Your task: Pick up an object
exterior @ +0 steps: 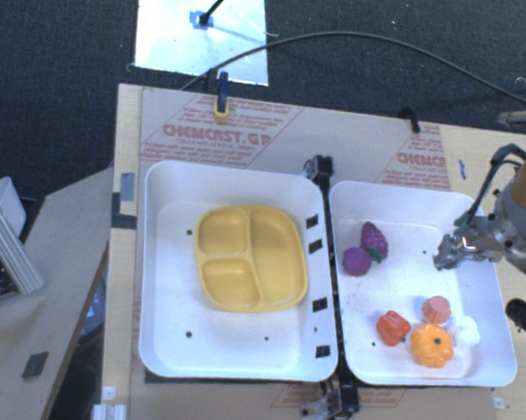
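Resting on dark carpet, the bench (pixel 279 128) bears two white bins (pixel 170 334).

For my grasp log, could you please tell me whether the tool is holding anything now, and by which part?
Nothing is held: the tool hangs over bare floor of the right bin, apart from the purple toys and the orange pumpkin.

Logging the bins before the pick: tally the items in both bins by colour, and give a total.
Yellow: 1, the divided tray in the left bin.
Purple: 2, two toys in the right bin.
Red: 1, a toy.
Pink: 1, a toy.
Orange: 1, a pumpkin.
Total: 6
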Controlling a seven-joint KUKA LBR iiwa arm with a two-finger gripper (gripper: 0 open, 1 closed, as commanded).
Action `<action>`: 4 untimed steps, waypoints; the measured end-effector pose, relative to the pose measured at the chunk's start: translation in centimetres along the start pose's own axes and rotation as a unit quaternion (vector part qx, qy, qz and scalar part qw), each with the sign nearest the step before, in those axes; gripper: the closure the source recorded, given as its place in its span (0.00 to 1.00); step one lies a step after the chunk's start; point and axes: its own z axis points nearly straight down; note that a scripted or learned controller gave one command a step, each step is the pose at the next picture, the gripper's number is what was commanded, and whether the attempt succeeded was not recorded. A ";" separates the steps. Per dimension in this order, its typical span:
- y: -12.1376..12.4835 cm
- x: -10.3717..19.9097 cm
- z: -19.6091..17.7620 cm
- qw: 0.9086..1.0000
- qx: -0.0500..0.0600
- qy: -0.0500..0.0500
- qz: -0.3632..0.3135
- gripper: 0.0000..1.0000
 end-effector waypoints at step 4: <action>-2.4 21.5 -1.7 1.000 0.000 0.001 -0.001 1.00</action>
